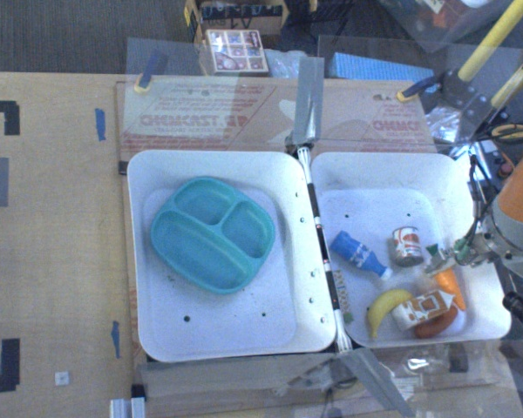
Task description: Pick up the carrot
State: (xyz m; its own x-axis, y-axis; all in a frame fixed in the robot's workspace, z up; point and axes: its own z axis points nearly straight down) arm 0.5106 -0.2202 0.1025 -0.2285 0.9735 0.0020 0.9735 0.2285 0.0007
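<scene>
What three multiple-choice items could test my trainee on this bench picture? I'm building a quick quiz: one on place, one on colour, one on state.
1. Where does the carrot lie?
A. right bin
B. left bin
C. on the bench

2. What colour is the divided plate?
A. red
B. teal
C. white

3. How does the small can rest?
A. inside the plate
B. on the banana
C. on the right bin's floor

Key: 1 A, it sits by the right bin's far edge, under the gripper. 2 B, the plate is plainly teal. 3 C, it lies apart from the banana.

arm (516,207) reaches in from right, gripper (458,252) low, angled leftward.
</scene>
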